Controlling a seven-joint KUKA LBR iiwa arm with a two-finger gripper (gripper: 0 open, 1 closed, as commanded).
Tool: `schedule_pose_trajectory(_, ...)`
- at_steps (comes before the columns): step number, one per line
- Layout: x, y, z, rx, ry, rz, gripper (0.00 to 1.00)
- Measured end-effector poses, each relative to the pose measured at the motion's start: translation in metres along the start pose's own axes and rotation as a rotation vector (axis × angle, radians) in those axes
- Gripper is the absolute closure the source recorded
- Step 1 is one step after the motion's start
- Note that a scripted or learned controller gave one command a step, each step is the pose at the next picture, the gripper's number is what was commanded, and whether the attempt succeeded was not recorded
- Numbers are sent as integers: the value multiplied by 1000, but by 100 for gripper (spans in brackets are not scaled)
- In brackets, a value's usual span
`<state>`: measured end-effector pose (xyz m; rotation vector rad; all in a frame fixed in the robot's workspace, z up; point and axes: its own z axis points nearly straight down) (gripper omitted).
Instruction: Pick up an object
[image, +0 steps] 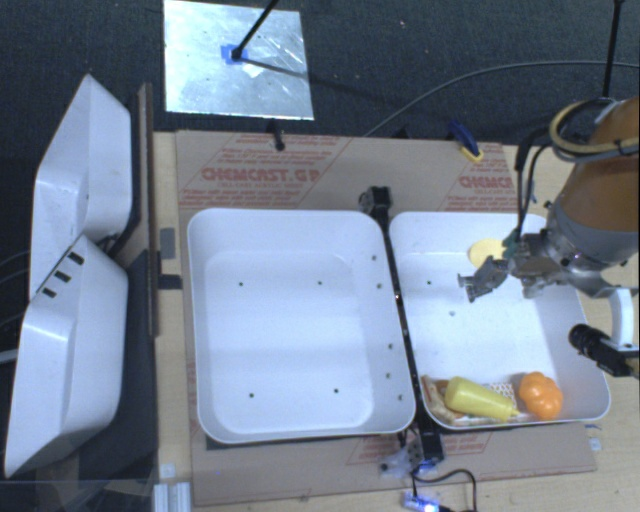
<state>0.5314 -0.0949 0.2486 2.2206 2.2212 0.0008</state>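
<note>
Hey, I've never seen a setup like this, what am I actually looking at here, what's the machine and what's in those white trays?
This is one photo from a camera fixed above a workbench, looking down at a slant. The grey and orange machine on the right is a robot arm; its gripper, a two-finger claw, hangs over the right bin. Nothing shows between its fingers. Beside the gripper lies a pale yellow disc. Along that bin's near edge lie a yellow bottle-shaped object and an orange ball-like object. The left bin sits alongside. The arm's job is to pick something up.
</note>
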Motion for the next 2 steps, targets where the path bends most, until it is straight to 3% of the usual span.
schedule_pose_trajectory(1, -59, -8, -39, -3, -2, 4, 0)
schedule_pose_trajectory(2, -56, -7, -38, 0, 0, 0, 0)
